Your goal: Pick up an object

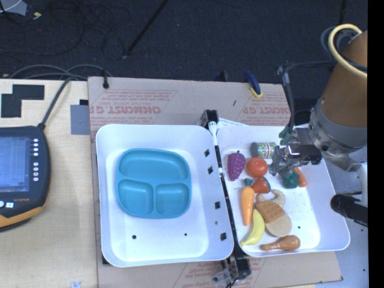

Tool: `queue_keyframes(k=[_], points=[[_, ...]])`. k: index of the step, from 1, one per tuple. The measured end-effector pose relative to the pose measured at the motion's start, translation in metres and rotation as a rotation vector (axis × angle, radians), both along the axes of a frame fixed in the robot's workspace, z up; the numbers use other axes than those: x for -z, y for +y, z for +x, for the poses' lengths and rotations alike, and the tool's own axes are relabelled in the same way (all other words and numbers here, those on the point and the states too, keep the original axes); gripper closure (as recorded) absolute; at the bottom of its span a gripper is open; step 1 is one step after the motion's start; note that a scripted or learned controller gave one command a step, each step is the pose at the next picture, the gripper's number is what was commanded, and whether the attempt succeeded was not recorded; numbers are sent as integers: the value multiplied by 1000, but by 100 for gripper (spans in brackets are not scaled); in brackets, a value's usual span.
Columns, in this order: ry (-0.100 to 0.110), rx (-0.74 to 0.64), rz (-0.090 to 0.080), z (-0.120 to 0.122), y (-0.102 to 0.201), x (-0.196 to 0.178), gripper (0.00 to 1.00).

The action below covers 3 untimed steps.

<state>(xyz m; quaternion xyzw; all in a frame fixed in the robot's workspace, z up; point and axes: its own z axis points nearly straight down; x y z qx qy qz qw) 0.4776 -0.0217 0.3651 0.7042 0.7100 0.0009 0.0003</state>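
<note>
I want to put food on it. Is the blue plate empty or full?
Empty. The blue plate lies in the left bin with all three sections bare; the toy food, like the carrot, lies in the right bin.

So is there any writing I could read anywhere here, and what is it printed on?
Red print on the cardboard sheet under the bins, upside down from this camera: looks like "CHEMCRZT", uncertain; a similar red mark at right is too blurred.
Handheld screen at left: too small to read.
Green can label: unreadable.
</note>
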Motion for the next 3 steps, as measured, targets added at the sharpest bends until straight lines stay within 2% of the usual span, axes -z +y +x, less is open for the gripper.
queue_keyframes(k=[1, 2, 3], points=[[19, 9, -1, -2, -1, 108, 100], [19, 3, 1, -4, 73, 185, 100], [0, 10, -2, 0, 41, 85, 100]])
